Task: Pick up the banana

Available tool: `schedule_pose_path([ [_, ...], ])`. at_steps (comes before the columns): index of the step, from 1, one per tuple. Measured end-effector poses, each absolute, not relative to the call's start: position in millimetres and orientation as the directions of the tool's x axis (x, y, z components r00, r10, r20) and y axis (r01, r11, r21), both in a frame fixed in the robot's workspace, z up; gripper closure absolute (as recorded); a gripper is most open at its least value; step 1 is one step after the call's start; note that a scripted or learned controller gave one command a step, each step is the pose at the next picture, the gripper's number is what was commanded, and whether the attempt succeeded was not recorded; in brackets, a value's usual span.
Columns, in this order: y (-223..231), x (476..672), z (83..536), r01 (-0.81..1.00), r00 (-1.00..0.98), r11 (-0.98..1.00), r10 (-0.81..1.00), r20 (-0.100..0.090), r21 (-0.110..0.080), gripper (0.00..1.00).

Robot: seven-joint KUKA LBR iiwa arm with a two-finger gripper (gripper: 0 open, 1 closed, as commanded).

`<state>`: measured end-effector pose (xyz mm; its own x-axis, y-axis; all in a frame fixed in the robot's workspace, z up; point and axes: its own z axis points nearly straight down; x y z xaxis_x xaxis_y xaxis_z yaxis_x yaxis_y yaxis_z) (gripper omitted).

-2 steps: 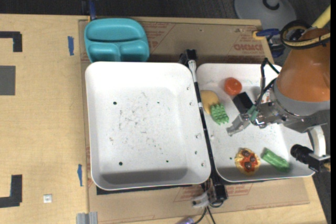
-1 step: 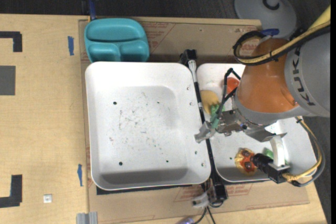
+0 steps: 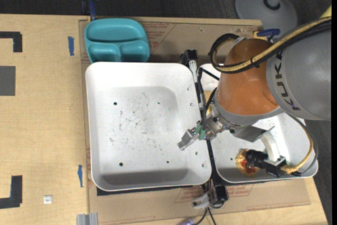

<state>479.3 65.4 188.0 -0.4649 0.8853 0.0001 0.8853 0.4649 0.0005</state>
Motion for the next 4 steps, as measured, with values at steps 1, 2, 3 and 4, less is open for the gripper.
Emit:
schedule_pose_path([
  [1,113.9,479.9,85.9,0.579,-0.816,0.816,0.579,0.0,0.002,0.0],
  [2,213.8,486.1,87.0,0.742,-0.671,0.671,0.742,-0.003,0.008,0.0],
  [3,206.0,479.1,155.9,0.988,-0.153,0.153,0.988,0.0,0.0,0.0],
  [4,217.5,478.9,157.1,1.0,0.002,-0.002,1.0,0.0,0.0,0.0],
])
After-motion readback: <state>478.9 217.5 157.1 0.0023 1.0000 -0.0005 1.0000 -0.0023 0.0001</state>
